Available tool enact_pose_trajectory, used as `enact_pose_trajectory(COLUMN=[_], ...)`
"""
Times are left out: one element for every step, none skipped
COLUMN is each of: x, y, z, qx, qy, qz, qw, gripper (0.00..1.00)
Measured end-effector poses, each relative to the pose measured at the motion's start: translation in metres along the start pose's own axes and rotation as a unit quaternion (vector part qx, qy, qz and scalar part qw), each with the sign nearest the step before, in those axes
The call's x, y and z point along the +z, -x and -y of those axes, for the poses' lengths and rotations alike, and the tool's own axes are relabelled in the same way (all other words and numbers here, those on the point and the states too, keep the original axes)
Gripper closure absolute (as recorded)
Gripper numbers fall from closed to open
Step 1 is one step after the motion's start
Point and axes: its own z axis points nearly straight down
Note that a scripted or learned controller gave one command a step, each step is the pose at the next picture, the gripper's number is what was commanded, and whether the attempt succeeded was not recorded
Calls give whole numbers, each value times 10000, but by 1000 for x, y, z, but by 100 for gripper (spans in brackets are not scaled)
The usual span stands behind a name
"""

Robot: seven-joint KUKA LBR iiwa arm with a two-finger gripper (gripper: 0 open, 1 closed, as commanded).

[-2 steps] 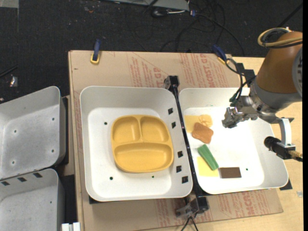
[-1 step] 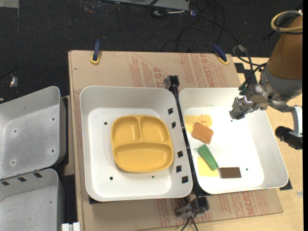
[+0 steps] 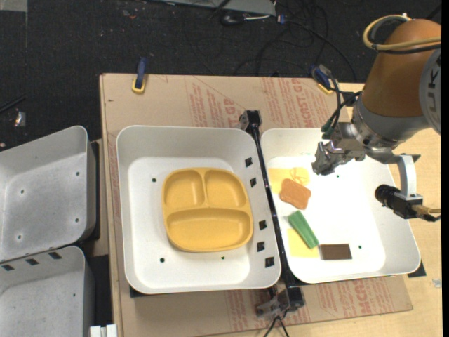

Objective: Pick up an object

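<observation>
Yellow divided plate, centre of left bin. Right bin: yellow sheet at left wall, orange block on it, green stick below, brown bar near front. Gripper hovers over bin's upper left, above orange block, holding nothing visible; finger state: cannot tell. Arm enters from upper right, wrist angled down-left.

The bench was a tan board printed with faded red lettering. Two white bins sat on it side by side, touching along a black seam: the left bin and the right bin. A blue clamp gripped the far edge near the left corner, and another clamp gripped it further right.
</observation>
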Motion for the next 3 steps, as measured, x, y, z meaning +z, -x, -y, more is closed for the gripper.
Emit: enact_pose_trajectory(x=[17, 27, 18], y=[-53, -113, -165], z=[-12, -21, -34], qx=[-10, -14, -8], qy=[-11, -4, 11], qz=[-7, -5, -7], qw=[10000, 10000, 10000], gripper=[100, 100, 100])
